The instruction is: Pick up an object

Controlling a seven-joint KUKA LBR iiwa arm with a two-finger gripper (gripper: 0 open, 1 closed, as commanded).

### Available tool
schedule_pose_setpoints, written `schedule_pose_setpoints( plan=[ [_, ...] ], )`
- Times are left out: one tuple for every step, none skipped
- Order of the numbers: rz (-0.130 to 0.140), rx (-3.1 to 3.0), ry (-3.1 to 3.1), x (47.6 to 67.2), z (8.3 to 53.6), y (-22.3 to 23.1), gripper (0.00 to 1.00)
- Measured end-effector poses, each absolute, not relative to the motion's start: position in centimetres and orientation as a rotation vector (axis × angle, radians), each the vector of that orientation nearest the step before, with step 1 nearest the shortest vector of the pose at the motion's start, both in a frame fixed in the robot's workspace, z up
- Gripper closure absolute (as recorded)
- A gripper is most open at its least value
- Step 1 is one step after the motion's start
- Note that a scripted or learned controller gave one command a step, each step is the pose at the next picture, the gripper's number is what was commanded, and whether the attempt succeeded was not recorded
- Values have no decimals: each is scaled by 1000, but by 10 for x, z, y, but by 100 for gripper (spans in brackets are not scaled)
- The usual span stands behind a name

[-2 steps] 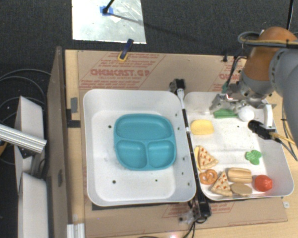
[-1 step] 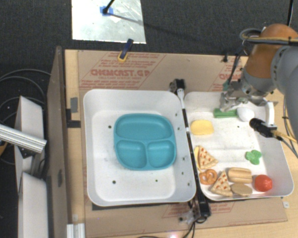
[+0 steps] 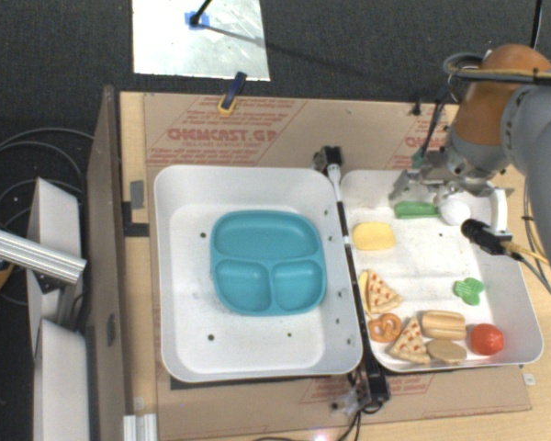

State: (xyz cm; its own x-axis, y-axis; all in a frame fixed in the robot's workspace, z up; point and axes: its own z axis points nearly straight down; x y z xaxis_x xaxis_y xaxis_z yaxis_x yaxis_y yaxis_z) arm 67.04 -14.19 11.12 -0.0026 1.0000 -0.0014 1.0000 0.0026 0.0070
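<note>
At the right bin's (image 3: 533, 338) far rim, the claw (image 3: 421, 184) hangs just above a green bar (image 3: 415, 209); its grip state is unclear

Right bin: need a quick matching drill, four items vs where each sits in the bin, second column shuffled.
Items:
1. tomato
2. yellow block
3. green bean
4. pretzel

Places in the right bin:
A. far end, just below the gripper
B. near-right corner
C. against the left wall, about midway along it
D. near end, between the two pizza slices

Pairs: 1-B, 2-C, 3-A, 4-D
</note>
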Motion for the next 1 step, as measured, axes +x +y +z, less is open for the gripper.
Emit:
schedule_pose_setpoints(
  plan=[
    [2, 2213, 2225, 669, 85, -121, 0]
  ],
)
